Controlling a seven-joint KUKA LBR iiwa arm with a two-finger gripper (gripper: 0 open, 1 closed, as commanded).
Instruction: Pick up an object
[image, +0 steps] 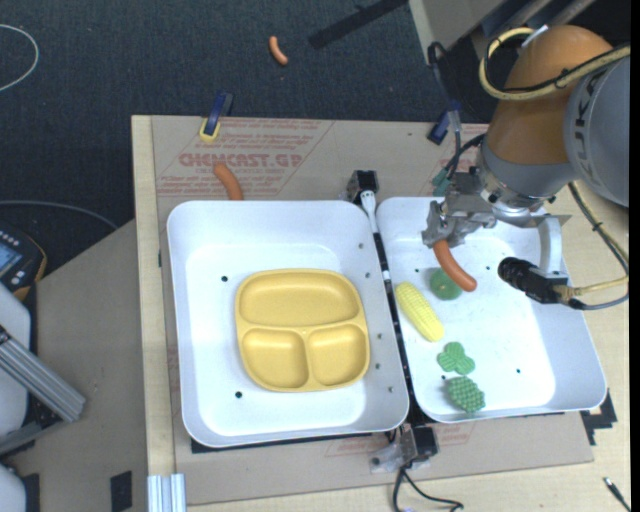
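Right, the gripper (441, 240) is down in the right bin (560, 385), its fingers pinching the upper end of one orange hot dog (455, 267), which slants down over a small green piece (444, 287). Count the right bin: one corn cob (419, 310) near its left wall, two green broccoli pieces (459, 376) toward the front, while the left bin (200, 300) carries one yellow three-compartment tray (300, 330); two more orange hot dogs lie outside, one on the cardboard (229, 181), one on the dark floor (278, 49)
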